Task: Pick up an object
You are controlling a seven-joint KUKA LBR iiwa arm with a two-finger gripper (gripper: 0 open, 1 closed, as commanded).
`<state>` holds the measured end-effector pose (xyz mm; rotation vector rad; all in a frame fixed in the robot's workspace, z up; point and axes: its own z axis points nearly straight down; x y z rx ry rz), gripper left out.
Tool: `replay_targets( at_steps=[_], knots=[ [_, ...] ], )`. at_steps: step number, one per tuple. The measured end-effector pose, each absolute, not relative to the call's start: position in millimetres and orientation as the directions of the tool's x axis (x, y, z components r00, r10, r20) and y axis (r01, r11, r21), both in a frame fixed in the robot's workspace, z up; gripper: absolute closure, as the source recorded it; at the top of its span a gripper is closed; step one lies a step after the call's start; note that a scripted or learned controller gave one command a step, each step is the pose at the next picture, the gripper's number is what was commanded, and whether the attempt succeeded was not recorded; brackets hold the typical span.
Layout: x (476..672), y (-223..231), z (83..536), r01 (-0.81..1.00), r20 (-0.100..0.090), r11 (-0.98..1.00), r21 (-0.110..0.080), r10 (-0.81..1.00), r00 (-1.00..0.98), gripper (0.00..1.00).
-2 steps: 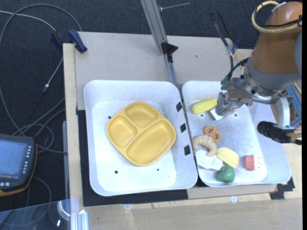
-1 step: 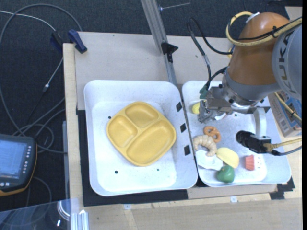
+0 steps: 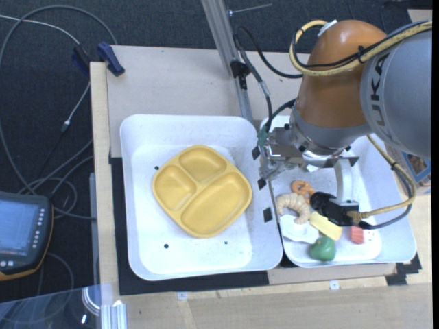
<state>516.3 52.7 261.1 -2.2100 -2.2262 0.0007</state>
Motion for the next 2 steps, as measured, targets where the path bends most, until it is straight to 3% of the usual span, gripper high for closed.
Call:
replay_targets(
  at_steps=[1,2],
  knots=[
    [511.5,95.1,249.6,1.000,0.002,0.006,-0.006,1.000,-0.006,1.00],
    [512.1,92.5,250.4,1.000,0.001,0.001,-0.004,1.000,-0.001,0.00]
  ],
)
